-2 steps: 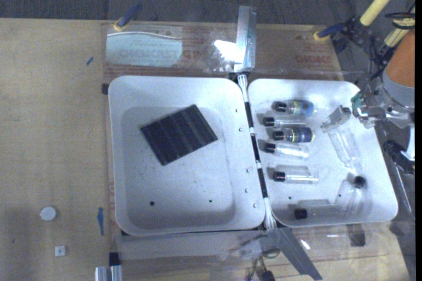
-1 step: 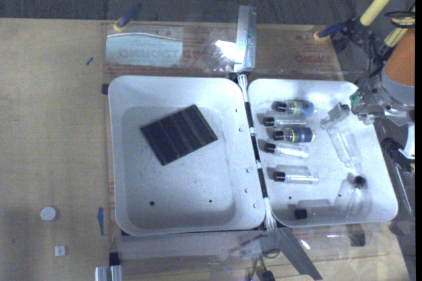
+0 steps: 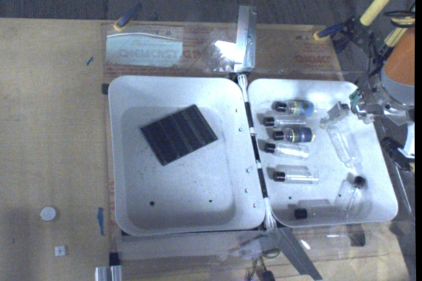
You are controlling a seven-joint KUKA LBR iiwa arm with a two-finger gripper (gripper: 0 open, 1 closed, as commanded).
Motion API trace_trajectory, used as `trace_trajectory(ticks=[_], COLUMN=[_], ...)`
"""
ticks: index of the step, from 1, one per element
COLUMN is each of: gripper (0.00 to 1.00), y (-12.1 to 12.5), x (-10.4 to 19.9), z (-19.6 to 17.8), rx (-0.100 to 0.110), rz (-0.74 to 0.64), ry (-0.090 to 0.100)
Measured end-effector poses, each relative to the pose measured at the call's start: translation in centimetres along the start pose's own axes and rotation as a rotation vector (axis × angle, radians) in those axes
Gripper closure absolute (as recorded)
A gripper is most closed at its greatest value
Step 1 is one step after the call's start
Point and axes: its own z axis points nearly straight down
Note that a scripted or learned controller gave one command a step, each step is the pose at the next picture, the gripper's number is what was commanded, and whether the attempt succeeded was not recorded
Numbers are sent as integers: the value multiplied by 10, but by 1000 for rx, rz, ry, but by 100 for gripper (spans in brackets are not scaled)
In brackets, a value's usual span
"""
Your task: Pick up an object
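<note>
Right bin packed with small clear bottles, black caps, most lying on their sides in a loose column near the divider, a few more toward the right wall. Gripper parked over that bin's upper right corner, just beside 1 clear bottle; can't tell how the fingers stand. Left bin carrying 1 dark ribbed slab, lying flat and skewed.

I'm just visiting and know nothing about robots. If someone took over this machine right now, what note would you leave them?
Hand: at the right bin's upper right edge; whether it grips anything cannot be told.
Things: small clear bottles with black caps lie scattered in the right bin; a dark ribbed pad lies flat in the left bin.
Done: nothing seen lifted.
Left: grasp one object and raise it.
</note>
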Motion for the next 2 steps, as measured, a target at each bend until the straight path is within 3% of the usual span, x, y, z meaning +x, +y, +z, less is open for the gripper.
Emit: trace_trajectory(ticks=[2], gripper=[0], y=[6], x=[1], z=[2], rx=[-10], rz=[-19], ry=[-4])
